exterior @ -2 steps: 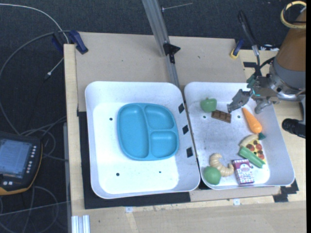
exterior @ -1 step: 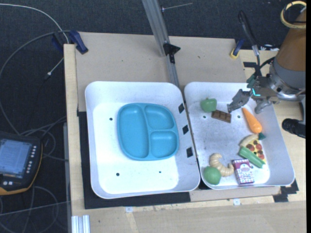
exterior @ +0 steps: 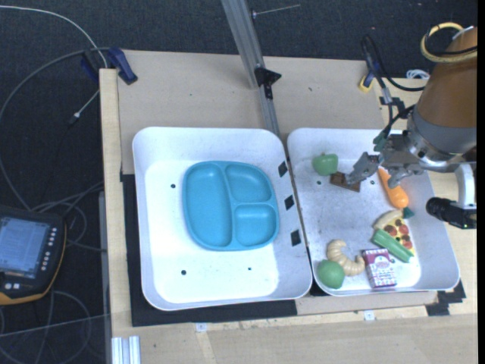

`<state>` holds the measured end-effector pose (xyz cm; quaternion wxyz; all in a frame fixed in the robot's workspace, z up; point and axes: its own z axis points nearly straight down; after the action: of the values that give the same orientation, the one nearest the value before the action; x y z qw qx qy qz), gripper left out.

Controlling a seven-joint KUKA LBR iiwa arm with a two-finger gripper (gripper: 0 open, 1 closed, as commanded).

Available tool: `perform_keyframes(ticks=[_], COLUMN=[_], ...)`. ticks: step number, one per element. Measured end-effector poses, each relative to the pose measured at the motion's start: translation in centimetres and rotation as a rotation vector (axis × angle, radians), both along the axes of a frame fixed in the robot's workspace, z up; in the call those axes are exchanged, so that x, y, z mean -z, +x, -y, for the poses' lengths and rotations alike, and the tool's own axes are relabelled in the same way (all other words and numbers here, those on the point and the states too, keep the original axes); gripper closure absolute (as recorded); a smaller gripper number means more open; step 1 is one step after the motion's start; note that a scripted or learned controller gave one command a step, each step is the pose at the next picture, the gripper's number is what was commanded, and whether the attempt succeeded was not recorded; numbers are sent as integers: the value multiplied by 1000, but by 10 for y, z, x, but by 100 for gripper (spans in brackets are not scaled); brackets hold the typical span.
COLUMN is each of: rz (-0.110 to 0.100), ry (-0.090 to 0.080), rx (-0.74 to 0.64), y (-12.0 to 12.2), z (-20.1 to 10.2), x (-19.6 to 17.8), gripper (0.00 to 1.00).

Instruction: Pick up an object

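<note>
Crowding the hand (exterior: 379, 167): carrot (exterior: 397, 193), green apple (exterior: 326, 163).

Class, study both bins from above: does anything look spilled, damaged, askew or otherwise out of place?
Nothing stands out. The blue divided plate lies flat in the left bin. The toy foods, among them a green apple, an orange carrot and a small pink carton, lie loosely scattered inside the right bin, none over its rim.
</note>
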<state>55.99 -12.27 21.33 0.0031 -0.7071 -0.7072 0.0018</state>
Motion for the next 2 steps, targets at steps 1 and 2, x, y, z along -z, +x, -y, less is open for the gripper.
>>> perform_keyframes(ticks=[1, 2], rz=[0, -2], ry=[0, 1], rx=[0, 1], y=[1, -10], z=[0, 4], x=[43, 99], gripper=[0, 0])
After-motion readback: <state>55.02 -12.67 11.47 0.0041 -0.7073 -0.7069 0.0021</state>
